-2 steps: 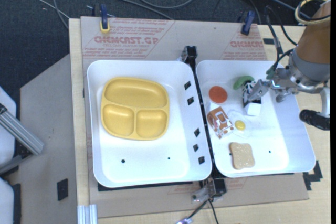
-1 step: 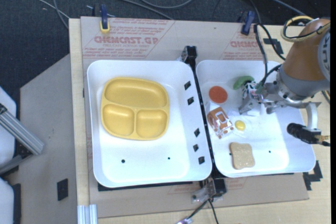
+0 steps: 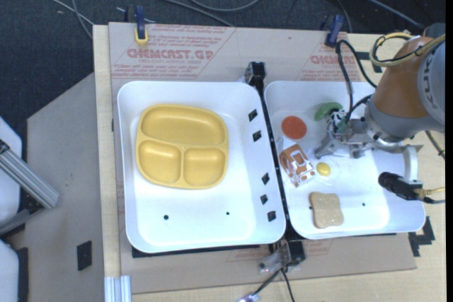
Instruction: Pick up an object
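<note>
In the right bin [image 3: 396, 223] lie a red disc [image 3: 294, 127], a green piece [image 3: 327, 110], an orange and white packet [image 3: 296, 163], a small yellow ball [image 3: 323, 169] and a tan slice of toast [image 3: 326, 209]. My gripper [image 3: 334, 138] hangs low over the middle of this bin. It is just right of the red disc, below the green piece and a little above the yellow ball. The wrist hides its tips.
The left bin [image 3: 134, 173] holds a yellow divided plate [image 3: 182, 146]. A black divider [image 3: 267, 145] with clips runs between the bins. Cables [image 3: 348, 74] trail from the arm over the right bin's back edge. A black part [image 3: 398, 184] sticks out at the bin's right side.
</note>
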Motion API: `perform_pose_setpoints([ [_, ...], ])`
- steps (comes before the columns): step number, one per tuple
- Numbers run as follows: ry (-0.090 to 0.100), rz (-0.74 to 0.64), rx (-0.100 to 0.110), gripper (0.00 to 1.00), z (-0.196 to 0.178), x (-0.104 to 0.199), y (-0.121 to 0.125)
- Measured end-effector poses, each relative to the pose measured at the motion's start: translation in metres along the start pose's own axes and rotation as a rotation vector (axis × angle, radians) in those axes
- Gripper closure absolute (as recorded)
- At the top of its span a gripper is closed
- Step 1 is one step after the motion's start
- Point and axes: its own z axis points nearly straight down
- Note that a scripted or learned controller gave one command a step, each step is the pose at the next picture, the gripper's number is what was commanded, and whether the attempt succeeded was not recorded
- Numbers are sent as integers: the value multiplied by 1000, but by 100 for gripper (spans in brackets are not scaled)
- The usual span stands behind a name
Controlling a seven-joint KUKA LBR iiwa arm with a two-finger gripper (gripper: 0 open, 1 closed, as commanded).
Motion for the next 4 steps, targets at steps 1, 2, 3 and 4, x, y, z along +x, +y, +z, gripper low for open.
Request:
perform_pose_setpoints([
  [1,0,-1,-3,100,-12,0,1],
  [2,-3,-1,-6,100,-59,-5,8],
  [3,-3,-2,-8,100,-123,-1,13],
  [4,-2,-2,-4,100,-142,-1,14],
])
